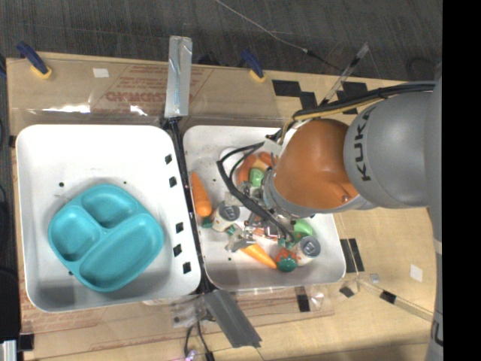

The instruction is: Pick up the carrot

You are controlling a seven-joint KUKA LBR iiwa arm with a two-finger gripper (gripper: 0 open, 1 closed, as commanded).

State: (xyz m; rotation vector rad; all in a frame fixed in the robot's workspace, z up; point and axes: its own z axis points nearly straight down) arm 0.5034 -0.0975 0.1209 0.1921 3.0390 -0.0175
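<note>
An orange carrot (200, 194) lies lengthwise along the left wall of the right bin (211, 143). A second, smaller carrot (260, 256) rests near the bin's front wall. My gripper (246, 234) hangs low over the middle of the right bin, just above the smaller carrot and to the right of the long one. The arm's orange band (316, 164) and wrist hide much of the bin's right half. Nothing shows as held.
The left bin (45, 149) holds a teal divided plate (105, 236). Around the gripper lie small toys: a green piece (256, 176), a green and red piece (286, 261), a round white piece (228, 213) and a grey cap (310, 247). Black cables loop over the right bin.
</note>
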